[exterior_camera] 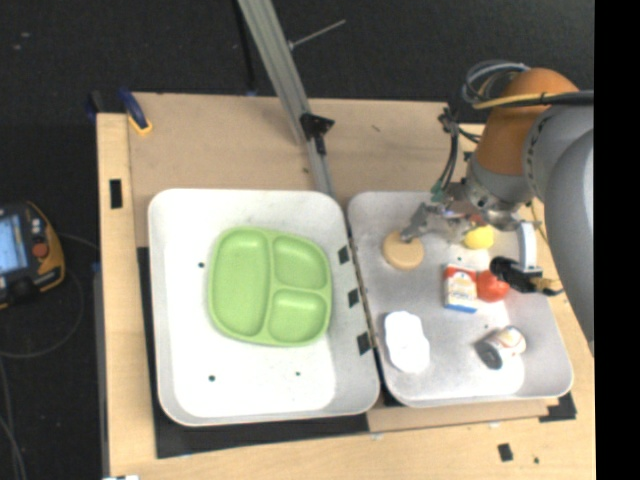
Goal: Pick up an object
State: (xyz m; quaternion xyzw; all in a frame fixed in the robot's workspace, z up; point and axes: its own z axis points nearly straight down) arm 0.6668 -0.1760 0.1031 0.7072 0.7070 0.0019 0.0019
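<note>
Gripper point(412, 231) low over the far-left area of the right bin point(545, 363), on the arm from the right; jaw state not determinable from this angle. Directly under the jaws, touching or nearly so: tan round disc point(404, 254). Just right of the jaws: small yellow object point(480, 237). Right of and below the jaws: red-and-white carton point(461, 290) against a red piece point(493, 288). Well below the jaws: white lump point(407, 339) and small grey-and-white item point(500, 346). Left of the jaws, in the left bin point(175, 223): green divided plate point(270, 286). Both bins on a plywood bench point(210, 138); dark floor around it; slanted metal rail point(272, 53) beyond the jaws; handheld pendant point(22, 250) far left
</note>
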